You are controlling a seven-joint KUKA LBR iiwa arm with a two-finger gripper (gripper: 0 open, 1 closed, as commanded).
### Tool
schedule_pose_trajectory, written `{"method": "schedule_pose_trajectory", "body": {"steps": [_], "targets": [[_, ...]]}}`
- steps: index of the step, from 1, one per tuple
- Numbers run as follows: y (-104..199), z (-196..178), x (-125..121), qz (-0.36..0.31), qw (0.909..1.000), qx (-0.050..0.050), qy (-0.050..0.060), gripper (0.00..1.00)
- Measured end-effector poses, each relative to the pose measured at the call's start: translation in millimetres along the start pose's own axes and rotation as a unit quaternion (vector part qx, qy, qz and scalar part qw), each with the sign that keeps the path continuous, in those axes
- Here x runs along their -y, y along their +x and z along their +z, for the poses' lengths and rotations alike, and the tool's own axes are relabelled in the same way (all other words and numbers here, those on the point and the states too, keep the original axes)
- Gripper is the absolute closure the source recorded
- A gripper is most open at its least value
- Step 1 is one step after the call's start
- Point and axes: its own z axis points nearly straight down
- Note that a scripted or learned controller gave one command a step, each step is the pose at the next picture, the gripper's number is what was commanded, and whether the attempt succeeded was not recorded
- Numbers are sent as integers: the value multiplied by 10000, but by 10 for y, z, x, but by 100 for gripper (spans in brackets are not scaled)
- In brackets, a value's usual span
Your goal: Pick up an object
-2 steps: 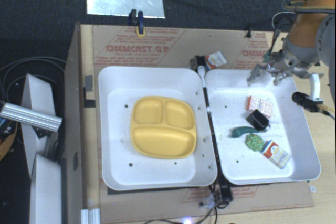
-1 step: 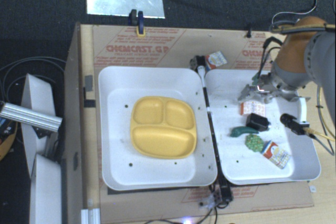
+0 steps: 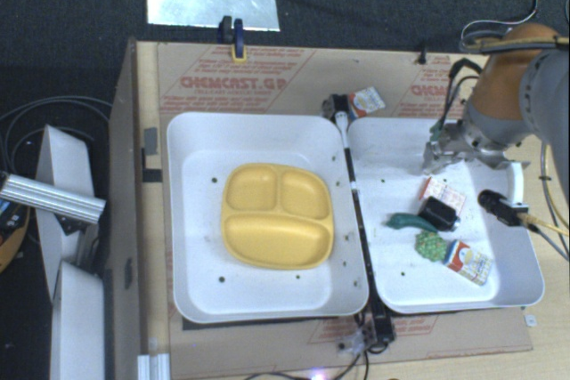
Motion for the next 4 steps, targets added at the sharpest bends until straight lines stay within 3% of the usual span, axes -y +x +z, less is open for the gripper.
{"method": "schedule_pose_trajectory", "body": {"steps": [1, 2, 3, 4], "targets": [[0, 2, 1, 0, 10000, -1, 1, 0], [-207, -864, -354, -5, 10000, 1, 2, 0], [100, -102, 522, 13, 10000, -14, 42, 0], [13, 57, 774, 1, 10000, 19, -63, 0]]}}
